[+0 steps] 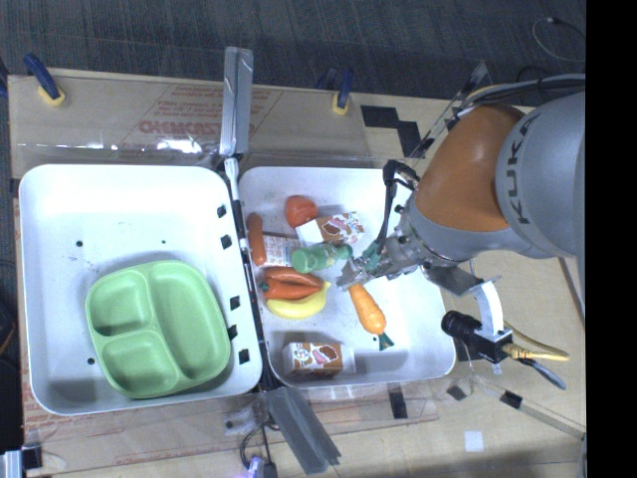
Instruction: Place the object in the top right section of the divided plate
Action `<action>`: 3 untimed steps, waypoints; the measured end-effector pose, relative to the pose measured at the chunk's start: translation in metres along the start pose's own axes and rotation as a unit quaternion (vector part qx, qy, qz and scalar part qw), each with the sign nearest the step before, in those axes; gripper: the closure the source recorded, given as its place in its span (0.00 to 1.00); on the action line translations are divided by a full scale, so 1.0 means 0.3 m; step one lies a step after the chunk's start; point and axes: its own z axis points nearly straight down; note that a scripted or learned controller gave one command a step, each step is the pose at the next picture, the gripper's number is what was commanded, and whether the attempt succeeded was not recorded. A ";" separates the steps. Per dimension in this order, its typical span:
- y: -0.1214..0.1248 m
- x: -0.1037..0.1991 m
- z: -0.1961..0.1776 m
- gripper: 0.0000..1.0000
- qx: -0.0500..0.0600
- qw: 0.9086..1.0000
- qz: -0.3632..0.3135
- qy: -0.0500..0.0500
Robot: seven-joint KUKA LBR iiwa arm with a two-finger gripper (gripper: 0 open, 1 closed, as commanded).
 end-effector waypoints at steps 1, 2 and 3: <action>0.004 0.001 -0.033 1.00 0.000 1.000 -0.004 0.000; 0.131 0.187 0.075 1.00 0.001 0.999 -0.034 0.000; 0.339 0.390 0.074 1.00 0.000 0.999 0.050 -0.001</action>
